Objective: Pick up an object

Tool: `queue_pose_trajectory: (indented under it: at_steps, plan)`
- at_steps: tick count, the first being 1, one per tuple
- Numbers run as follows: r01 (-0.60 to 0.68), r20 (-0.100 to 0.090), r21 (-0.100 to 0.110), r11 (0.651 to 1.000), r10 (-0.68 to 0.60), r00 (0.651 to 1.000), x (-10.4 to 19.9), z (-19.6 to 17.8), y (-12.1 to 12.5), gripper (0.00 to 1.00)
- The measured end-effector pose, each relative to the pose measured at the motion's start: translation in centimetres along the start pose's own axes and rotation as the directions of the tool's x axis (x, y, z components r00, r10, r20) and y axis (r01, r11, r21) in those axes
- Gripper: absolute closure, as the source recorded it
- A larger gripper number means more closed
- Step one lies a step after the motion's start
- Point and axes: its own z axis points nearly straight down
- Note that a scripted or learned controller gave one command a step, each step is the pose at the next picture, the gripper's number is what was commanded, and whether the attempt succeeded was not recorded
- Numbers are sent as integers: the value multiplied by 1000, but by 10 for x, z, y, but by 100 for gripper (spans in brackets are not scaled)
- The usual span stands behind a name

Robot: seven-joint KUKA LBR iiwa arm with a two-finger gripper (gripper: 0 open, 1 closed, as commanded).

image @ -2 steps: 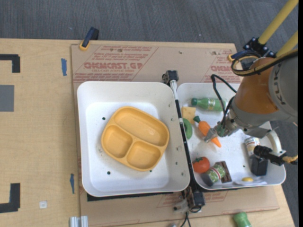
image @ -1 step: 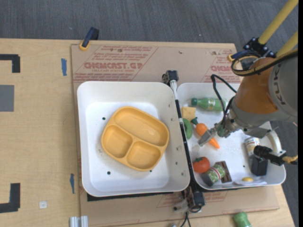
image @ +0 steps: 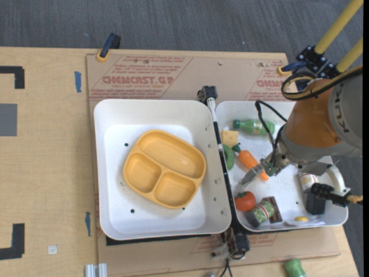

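My gripper (image: 258,173) hangs low in the right bin (image: 340,215), near its middle. It sits right over the lower end of an orange carrot (image: 248,158), which lies slanted and runs up-left from it. I cannot tell whether the carrot is gripped or merely under it. A red tomato (image: 245,201) lies just below the gripper, beside a green-labelled can (image: 265,210).
A green bottle (image: 251,126), a yellow cheese wedge (image: 230,137) and a green vegetable (image: 229,156) lie along the right bin's upper left. A small white jar (image: 307,180) sits at its right. The left bin (image: 109,154) holds a yellow divided plate (image: 164,168).
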Motion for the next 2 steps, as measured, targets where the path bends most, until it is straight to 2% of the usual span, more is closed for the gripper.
queue_pose_trajectory:
  at_steps: [1, 2]
  plan:
    - [-320, 0, 2, 947, 320, 947, -1, 1, -2, 0]
    - [-319, 1, 0, 948, 319, 948, -2, -9, -2, 100]
